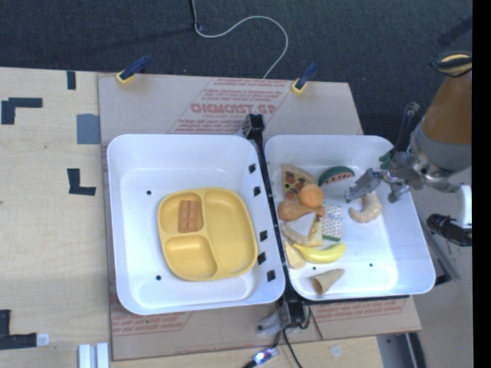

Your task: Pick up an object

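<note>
Over the right bin (399, 228), the gripper (374, 185) sat at the upper-right part, arm coming in from the right, orange band (453, 113) above the wrist. Fingers were spread apart, nothing between them. One finger (360, 186) pointed left toward the watermelon slice (336, 176); the other ended just above the croissant-shaped pastry (365, 209), which lay on the bin floor right below the gripper. Couldn't tell whether it touched the pastry.

Rest of the right bin's load was bunched along its left side: pizza slice (295, 180) at top, orange ball (311, 196) just below it touching a brown rounded piece (290, 210), a small checkered card (331, 222), pale wedge pieces under them, banana (320, 252) with a green end, and an ice cream cone (326, 280) lying alone near the front wall.

Left bin (130, 167) held a yellow divided tray (222, 232), with a brown waffle-like bar (189, 214) in its upper-left compartment.

Both bins sat on a cardboard sheet (222, 106) held by two blue-yellow clamps (133, 69) at the far edge.
</note>
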{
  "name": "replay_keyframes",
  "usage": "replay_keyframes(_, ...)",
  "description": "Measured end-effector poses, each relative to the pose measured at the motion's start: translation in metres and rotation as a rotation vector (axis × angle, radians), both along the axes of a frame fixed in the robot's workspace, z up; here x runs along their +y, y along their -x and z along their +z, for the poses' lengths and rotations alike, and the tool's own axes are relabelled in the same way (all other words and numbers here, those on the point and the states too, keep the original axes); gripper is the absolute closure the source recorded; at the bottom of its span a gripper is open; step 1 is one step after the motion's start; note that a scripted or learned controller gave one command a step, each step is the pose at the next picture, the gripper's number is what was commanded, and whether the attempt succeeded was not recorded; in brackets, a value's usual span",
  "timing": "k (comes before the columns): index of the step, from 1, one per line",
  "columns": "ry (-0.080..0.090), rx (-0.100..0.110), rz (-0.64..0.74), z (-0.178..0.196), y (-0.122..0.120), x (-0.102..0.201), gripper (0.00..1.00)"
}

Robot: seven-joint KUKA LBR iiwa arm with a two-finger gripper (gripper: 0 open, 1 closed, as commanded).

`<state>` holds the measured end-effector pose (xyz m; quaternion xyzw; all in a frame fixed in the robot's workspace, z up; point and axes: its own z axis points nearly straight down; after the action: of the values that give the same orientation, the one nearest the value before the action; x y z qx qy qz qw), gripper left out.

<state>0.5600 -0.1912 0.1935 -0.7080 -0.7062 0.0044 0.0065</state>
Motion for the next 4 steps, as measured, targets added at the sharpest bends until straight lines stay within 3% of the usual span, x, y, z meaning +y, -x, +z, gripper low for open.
replay_keyframes(1,0.003,-0.014,0.003,0.008,-0.003,0.0,0.0)
replay_keyframes(3,0.003,-0.01,0.002,-0.097,0.016,0.004,0.0)
replay_keyframes(4,0.003,-0.016,0.004,-0.106,0.014,0.004,0.0)
